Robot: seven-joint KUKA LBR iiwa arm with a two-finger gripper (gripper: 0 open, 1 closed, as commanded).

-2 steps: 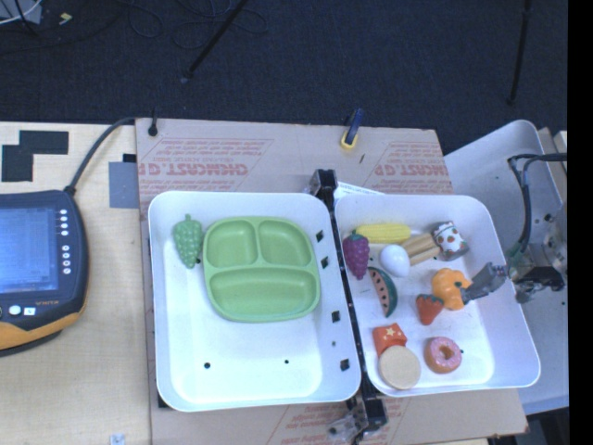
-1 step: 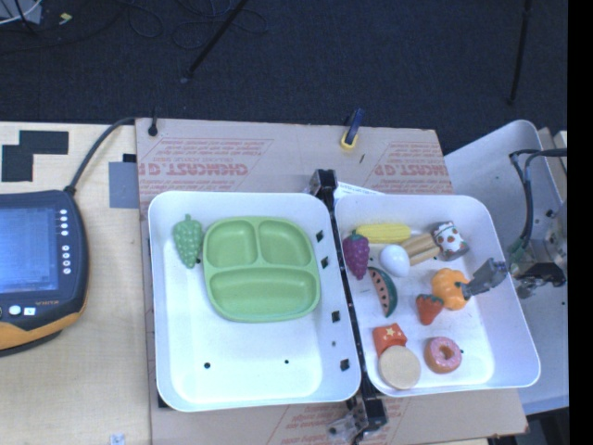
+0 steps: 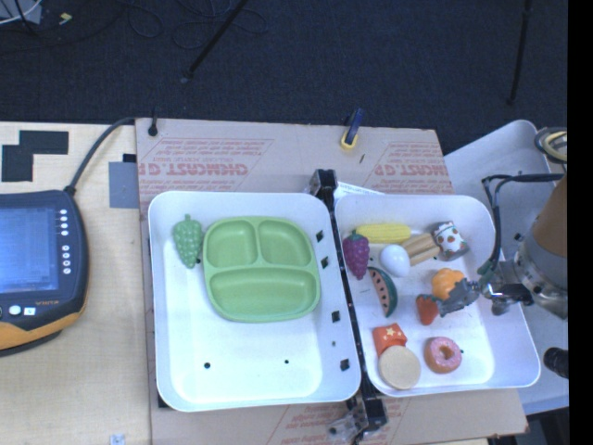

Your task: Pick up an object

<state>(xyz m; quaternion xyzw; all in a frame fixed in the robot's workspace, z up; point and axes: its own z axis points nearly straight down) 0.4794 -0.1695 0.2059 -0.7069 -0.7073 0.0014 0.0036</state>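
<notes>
While I watched from above, the pincer [image 3: 456,297] sat low in the right bin [image 3: 508,364], beside an orange toy [image 3: 447,280] and a strawberry [image 3: 426,310]. Whether it was spread or pressed together, I could not tell.

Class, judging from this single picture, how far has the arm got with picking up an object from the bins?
Done: the gripper has reached into the right bin and sits low beside the orange toy and the red strawberry. In hand: nothing shows between its fingers, so no grasp is confirmed. Left: close on one toy and lift it clear of the bin.
</notes>
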